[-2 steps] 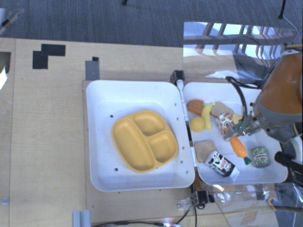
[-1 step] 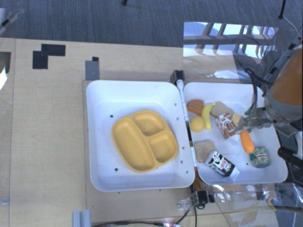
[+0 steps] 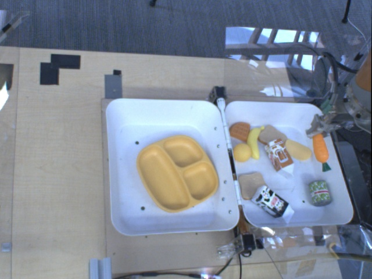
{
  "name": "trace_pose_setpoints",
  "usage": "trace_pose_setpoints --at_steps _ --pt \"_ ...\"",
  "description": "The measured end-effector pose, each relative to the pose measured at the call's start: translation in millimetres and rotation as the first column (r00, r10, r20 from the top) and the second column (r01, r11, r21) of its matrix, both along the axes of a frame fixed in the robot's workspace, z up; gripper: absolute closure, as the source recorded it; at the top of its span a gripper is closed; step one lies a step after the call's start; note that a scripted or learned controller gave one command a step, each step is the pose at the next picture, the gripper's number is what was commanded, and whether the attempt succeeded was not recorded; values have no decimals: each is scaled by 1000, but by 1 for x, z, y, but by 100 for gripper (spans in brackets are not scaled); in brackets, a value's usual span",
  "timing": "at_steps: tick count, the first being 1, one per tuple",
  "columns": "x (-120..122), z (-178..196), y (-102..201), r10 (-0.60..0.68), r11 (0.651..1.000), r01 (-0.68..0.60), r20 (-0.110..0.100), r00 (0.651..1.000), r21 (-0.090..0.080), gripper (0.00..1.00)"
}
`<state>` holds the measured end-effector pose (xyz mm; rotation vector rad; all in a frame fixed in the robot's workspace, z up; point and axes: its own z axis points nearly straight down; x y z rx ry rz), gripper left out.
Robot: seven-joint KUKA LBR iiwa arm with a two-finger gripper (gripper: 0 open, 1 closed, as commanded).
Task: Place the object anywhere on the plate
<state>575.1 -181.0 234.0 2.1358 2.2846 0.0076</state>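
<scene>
A yellow divided plate [image 3: 176, 171] lies in the left white bin [image 3: 125, 214]. The right bin [image 3: 340, 211] holds several toy foods. An orange carrot [image 3: 320, 148] with a green tip lies at that bin's right side. My gripper [image 3: 323, 124] hangs over the bin's upper right corner, right at the carrot's upper end. Whether it touches the carrot is unclear from this angle.
Also in the right bin are a brown pastry [image 3: 239, 131], a banana [image 3: 254, 137], a lemon [image 3: 242, 151], a snack box [image 3: 279, 154], a pale yellow piece [image 3: 299, 150], a toast slice [image 3: 251, 183], a black-and-white carton [image 3: 271, 201] and a green can [image 3: 319, 192].
</scene>
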Motion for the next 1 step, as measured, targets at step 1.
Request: trace_pose_setpoints --at_steps 1 --pt "0 -1 1 2 1000 -2 -3 1000 1 0"
